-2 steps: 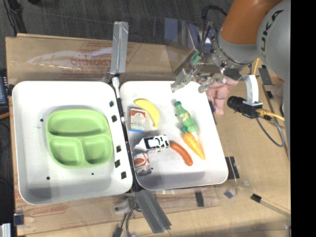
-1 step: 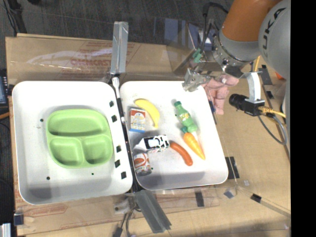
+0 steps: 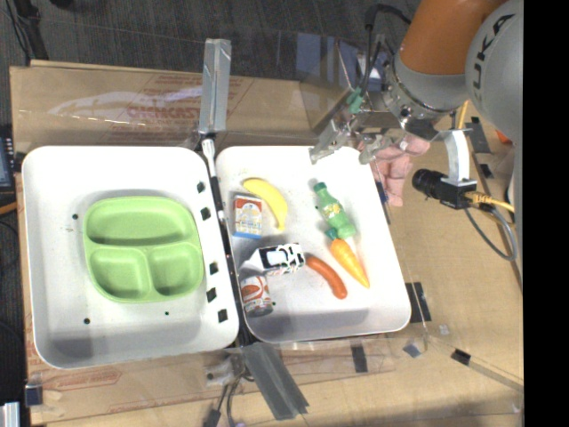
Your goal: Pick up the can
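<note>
Can (image 3: 256, 295): lies tipped on its side at the near edge of the right bin (image 3: 391, 278), close to that bin's near-left corner, red and white, nothing gripping it.
Toy car (image 3: 282, 258): black and white, just beyond the can.
Sausage (image 3: 326, 277): red-orange, beside the car, toward the bin's right edge.
Carrot (image 3: 350, 258): just past the sausage, touching the green bottle (image 3: 331, 208).
Carton (image 3: 248, 216): by the bin's left edge, next to the banana (image 3: 269, 198).
Left bin (image 3: 53, 238): carries a green divided tray (image 3: 142, 247).
Gripper (image 3: 342, 146): hangs over the right bin's far edge, near its far-right corner, fingers spread apart with nothing between them, well apart from the can.
</note>
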Controlling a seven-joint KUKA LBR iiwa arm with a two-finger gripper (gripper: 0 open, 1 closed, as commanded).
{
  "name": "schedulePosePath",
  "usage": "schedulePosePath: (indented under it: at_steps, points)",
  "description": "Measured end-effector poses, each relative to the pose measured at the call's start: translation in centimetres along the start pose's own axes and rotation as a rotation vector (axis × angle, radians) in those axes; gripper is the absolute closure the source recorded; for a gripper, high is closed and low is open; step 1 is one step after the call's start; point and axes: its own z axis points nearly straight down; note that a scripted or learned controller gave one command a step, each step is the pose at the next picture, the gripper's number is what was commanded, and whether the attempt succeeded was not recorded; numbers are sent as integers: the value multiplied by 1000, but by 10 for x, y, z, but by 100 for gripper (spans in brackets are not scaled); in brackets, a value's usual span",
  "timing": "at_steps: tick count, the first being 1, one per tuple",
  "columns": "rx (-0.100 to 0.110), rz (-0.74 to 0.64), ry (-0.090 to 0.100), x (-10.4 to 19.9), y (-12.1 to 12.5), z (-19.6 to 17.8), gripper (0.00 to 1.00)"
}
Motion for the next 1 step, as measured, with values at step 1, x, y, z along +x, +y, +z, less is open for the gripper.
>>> schedulePosePath:
  at_steps: [1]
  points:
    - [4, -6, 0, 0, 1, -8, 100]
